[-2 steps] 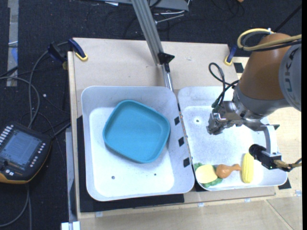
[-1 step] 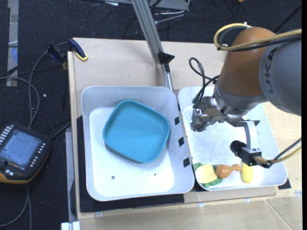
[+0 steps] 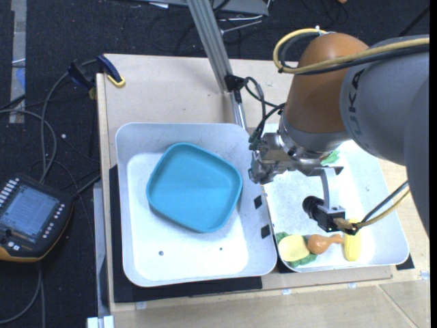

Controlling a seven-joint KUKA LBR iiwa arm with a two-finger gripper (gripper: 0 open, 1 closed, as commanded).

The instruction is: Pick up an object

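Note:
My gripper (image 3: 287, 183) hangs under the grey arm and its orange band, low over the left part of the right bin (image 3: 382, 203), close to the wall between the two bins. At that bin's front edge lie a yellow-green piece (image 3: 293, 247), an orange-brown gourd-shaped toy (image 3: 321, 241) and a yellow piece (image 3: 351, 247), all just in front of the gripper. A green item (image 3: 333, 158) peeks out behind the wrist. A blue square plate (image 3: 194, 186) lies in the left bin (image 3: 136, 251), to the gripper's left. I see nothing held.
A slanted metal pole (image 3: 212, 39) rises behind the bins. Cables and a blue-and-yellow clamp (image 3: 109, 70) sit at the bench's back left. A teach pendant (image 3: 31, 217) lies on the floor at far left.

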